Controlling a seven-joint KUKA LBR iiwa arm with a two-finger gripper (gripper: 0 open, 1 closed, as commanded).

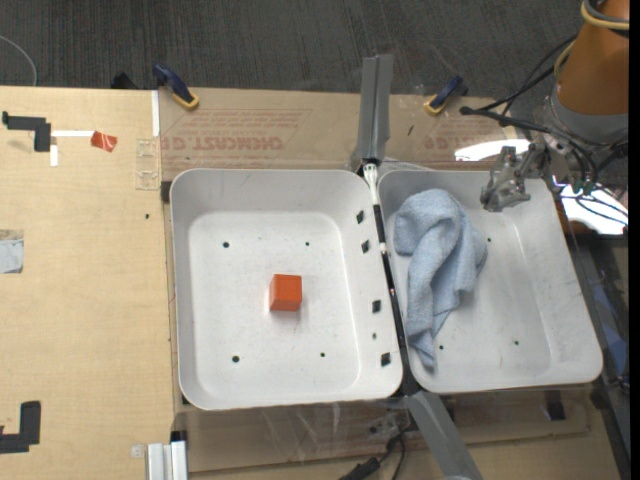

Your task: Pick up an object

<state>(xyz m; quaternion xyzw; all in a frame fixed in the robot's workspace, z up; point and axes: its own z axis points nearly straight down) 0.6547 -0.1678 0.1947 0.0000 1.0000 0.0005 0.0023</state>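
An orange-red cube lies near the middle of the left bin. A crumpled light blue cloth is draped along the left side of the right bin, from its back down toward its front. My gripper hangs over the back of the right bin, to the right of the cloth's top and apart from it. Nothing shows between its fingers.
A grey divider post stands between the bins at the back. Two clamps hold the cardboard behind the bins. A wooden board lies to the left. Cables trail at the far right near the arm.
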